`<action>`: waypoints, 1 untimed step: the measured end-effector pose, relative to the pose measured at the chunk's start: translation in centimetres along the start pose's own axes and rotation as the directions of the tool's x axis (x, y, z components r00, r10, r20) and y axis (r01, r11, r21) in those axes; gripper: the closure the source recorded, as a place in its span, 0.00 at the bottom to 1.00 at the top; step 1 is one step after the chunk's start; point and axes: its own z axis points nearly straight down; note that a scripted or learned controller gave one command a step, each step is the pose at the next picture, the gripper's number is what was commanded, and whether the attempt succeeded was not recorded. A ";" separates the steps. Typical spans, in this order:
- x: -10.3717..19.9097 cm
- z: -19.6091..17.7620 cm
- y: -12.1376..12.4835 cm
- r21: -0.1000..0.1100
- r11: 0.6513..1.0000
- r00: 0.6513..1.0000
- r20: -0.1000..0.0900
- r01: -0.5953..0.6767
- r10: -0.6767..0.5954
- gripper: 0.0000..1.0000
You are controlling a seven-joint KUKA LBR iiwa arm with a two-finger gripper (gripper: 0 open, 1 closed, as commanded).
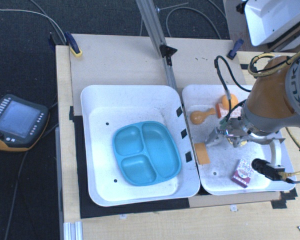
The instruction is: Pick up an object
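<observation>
My gripper (229, 134) hangs over the middle of the right bin (216, 182), its metal fingers pointing down and left; the slant hides the gap between them. Around it lie an orange block (202, 153) near the bin's left wall, a tan wooden spoon-like piece (201, 116) at the upper left, an orange and red toy (225, 105) behind the wrist, and a pink and white packet (242, 173) at the lower right. Nothing shows between the fingers.
The left bin (97, 109) holds a blue three-compartment plate (147, 153). A metal pole (155, 21) slants across the bench behind the bins. A black cable (225, 69) loops above the right bin. A pendant (16, 122) lies off the bench, left.
</observation>
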 end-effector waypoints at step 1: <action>0.1 4.7 0.3 -0.010 1.000 1.000 -0.003 0.001 -0.001 0.00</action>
